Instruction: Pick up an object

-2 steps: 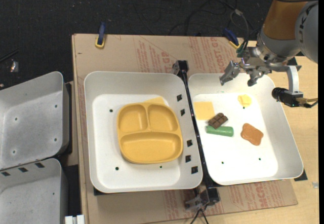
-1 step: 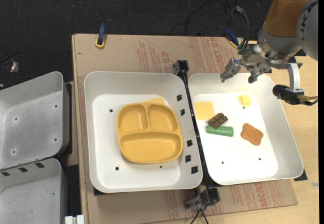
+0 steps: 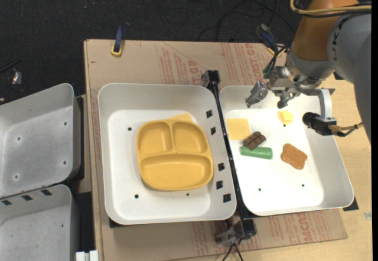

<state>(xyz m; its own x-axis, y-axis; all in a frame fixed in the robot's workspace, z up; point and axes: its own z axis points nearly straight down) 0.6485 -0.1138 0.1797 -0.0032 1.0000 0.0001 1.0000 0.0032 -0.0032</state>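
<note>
Camera view, looking down at a slant: you see two shallow white bins side by side. Take the right bin (image 3: 331,195) as your landmark. Its far half sits under the gripper (image 3: 270,93), raised above the floor, its two dark fingers spread apart with nothing between them.

Five small toy-food pieces lie on that bin's floor. Toward its left wall is a flat pale yellow slice (image 3: 238,128). Just beside that, nearer the bin's centre, a small brown chocolate block (image 3: 254,140) rests touching a green bar (image 3: 257,152). Further right of centre lies an orange-brown lump (image 3: 294,156). Near the far wall, almost under the gripper, is a tiny yellow cube (image 3: 286,116).

All look light and rigid, likely smooth plastic. The thin slice offers little edge to grip. The green bar looks easiest: close across its narrow width, mid-length, though the touching block may be nudged.

Left of the landmark, the other bin holds a yellow divided tray (image 3: 175,155).
</note>
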